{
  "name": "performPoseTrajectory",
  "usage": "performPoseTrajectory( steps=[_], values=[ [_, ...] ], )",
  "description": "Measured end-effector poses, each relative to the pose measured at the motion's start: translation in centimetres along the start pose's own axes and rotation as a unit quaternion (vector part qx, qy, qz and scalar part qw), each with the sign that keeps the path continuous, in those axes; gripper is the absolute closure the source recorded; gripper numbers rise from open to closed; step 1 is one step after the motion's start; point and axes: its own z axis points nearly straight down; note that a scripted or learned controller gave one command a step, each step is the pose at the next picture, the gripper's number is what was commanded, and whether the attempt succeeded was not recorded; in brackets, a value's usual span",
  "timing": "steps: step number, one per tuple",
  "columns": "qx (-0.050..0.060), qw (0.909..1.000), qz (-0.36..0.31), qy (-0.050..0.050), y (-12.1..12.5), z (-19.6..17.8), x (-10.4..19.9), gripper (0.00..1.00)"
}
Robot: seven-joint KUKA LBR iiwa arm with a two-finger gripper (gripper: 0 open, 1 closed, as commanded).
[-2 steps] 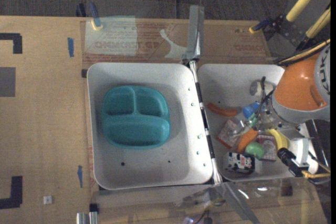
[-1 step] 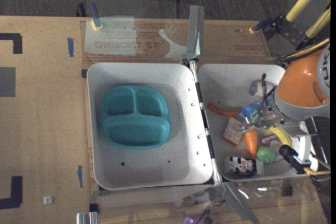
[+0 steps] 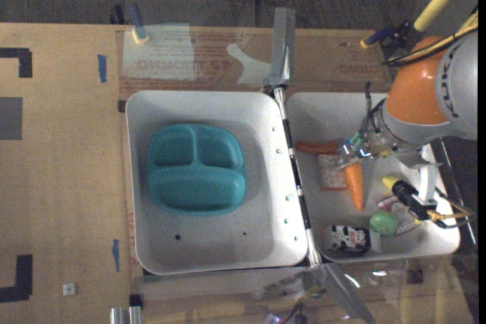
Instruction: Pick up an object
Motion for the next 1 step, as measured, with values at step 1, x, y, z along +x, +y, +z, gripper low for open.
performPoseTrajectory(
  steps=[1],
  values=[
    [-0.009, 0.9937, -0.112, -0.002, -2.93, 0.25, 0.45, 1.00]
  ],
)
